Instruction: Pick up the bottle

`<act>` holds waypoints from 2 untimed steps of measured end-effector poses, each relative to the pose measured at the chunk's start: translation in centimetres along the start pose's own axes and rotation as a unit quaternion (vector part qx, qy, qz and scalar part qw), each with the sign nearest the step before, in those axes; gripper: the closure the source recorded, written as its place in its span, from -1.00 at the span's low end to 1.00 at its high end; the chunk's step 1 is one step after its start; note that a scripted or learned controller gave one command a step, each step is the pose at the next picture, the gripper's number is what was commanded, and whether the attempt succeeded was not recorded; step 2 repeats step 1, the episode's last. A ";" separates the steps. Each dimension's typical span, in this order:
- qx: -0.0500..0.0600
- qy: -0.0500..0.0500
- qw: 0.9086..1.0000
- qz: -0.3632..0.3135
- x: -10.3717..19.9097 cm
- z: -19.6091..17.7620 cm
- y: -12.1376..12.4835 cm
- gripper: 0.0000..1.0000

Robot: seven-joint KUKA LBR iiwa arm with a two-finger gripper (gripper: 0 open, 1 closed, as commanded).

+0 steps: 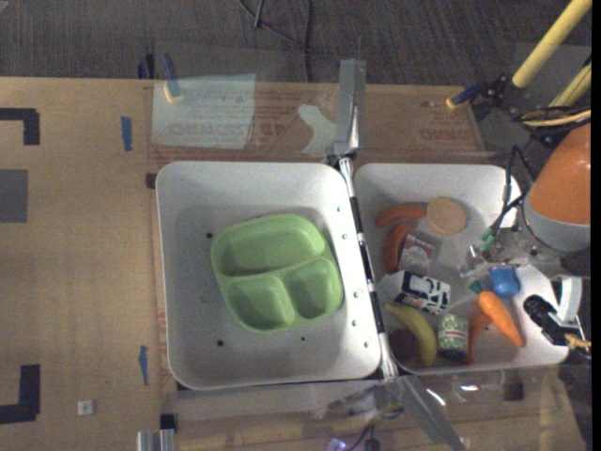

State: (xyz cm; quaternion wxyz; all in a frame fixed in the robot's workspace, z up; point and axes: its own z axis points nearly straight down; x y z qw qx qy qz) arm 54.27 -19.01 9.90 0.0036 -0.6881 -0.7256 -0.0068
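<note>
You're looking at a robotics lab: a plywood bench [75, 280] marked with tape [127, 132], two white bins [178, 252], loose cables [258, 7] over carpet [113, 17].

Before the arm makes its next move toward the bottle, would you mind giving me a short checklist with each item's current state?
1. Bottle visible in the right bin: ok; it lies near the far wall, cap end up.
2. Bottle free of neighbours: not ok; an orange sausage-like item sits against it.
3. Gripper near the bottle: ok; it hangs in the right bin, right of the bottle.
4. Gripper holding the bottle: not ok; the bottle lies apart from it.
5. Finger opening: cannot tell.
6. Green tray out of the way: ok; it is in the left bin.
</note>
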 end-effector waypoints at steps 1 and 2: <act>0.002 -0.008 1.000 0.004 0.1 -14.5 -2.7 1.00; 0.002 -0.008 1.000 0.004 0.1 -14.5 -2.7 1.00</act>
